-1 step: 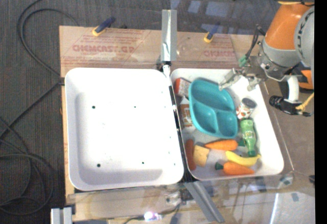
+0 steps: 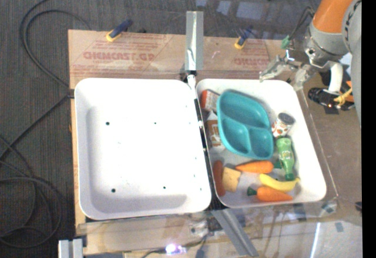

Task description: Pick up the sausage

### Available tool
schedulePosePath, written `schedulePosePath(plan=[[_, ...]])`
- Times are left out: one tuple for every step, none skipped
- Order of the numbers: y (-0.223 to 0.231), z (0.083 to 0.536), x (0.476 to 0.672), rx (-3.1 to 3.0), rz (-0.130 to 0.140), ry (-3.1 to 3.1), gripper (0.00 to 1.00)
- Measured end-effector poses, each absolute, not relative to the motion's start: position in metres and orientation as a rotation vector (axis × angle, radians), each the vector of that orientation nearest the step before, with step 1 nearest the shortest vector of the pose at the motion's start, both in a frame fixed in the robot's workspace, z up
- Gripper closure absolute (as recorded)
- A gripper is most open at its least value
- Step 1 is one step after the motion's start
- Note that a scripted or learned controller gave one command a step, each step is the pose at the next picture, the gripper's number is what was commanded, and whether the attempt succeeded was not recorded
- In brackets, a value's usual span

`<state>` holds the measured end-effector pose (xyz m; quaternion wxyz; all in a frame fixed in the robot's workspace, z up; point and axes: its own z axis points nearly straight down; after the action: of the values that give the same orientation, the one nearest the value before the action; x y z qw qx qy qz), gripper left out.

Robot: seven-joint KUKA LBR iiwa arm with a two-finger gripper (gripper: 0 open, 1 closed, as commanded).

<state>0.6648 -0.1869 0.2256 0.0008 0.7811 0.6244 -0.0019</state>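
Sausage not yet reached — hand above the right bin's far corner.

The metal two-finger hand (image 2: 284, 69) is seen spread wide, holding nothing. The reddish-brown sausage (image 2: 218, 177) lies against the right white bin's (image 2: 314, 160) left wall, touching a tan bread piece (image 2: 231, 179); a near-vertical descent is advised — the teal divided plate (image 2: 245, 123) and orange carrot (image 2: 254, 166) crowd it.

Two white bins sit side by side; the left bin (image 2: 88, 133) has nothing in it but small dark dots; the right bin (image 2: 314, 163) is full of toy food; a teal plate (image 2: 244, 121) leans near the top; the sausage (image 2: 218, 177) lies by the left wall, touching a tan block (image 2: 231, 179); two carrots (image 2: 255, 166), a banana (image 2: 277, 182) and a green bottle (image 2: 285, 154) lie near; the gripper (image 2: 285, 69) hangs above the bin's far right corner, fingers spread apart.
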Motion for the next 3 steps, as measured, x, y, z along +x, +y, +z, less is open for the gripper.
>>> schedulePosePath(plan=[[-0.164,0.261,0.663,2.262,-0.006,2.178,0.0],[-0.199,0.402,0.669,2.266,-0.004,2.173,0.0],[-0.22,0.422,0.669,2.282,-0.005,2.156,0.0]])
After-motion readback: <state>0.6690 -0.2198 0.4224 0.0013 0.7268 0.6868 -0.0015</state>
